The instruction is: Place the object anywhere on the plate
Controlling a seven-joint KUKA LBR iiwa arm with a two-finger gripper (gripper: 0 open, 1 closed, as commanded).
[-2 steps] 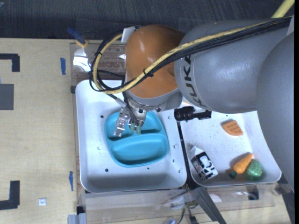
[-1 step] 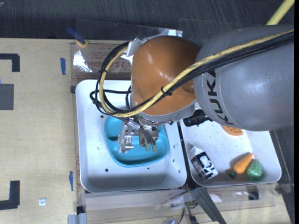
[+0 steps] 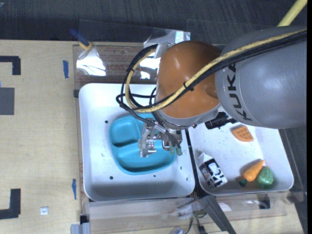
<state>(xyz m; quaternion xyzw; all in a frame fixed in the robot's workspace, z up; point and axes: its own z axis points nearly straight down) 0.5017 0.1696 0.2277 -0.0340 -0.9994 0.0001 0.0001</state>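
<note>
A blue divided plate (image 3: 125, 131) lies in the left white bin (image 3: 92, 145). My gripper (image 3: 158, 141) hangs over the plate's right half, under the orange wrist band, and hides part of the plate. A small greenish bit (image 3: 178, 150) shows at the gripper's right side; what it is cannot be made out. In the right bin (image 3: 285, 167) lie an orange ridged piece (image 3: 242, 133), a toy carrot (image 3: 252, 171) with a green top, and a black-and-white object (image 3: 213, 172).
The arm's grey body covers the back of the right bin. Black and yellow cables (image 3: 130, 89) loop over the back of the left bin. The divider between the bins runs just right of the gripper.
</note>
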